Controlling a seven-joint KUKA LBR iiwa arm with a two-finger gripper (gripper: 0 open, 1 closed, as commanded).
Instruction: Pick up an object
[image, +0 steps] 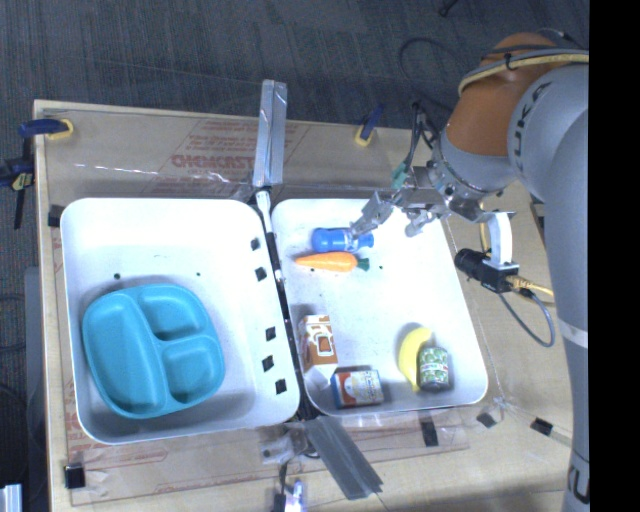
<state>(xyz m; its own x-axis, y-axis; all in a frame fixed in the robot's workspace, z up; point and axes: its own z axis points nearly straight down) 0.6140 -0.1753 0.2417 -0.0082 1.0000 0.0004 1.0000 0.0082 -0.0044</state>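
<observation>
Two bins (160, 215); right of the tray (152, 347) (one) lie six small items: bottle (330, 240), carrot (326, 262), carton (319, 340), can (357, 386), banana (410, 352), jar (434, 367).

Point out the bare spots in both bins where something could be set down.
Left bin: the far half, behind the blue tray. Right bin: the middle, between the carrot and the banana. Crowded: its near edge, and the far left by the gripper.

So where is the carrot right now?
The carrot lies in the right bin, near its far end, just in front of the small blue thing and close to the gripper.
</observation>
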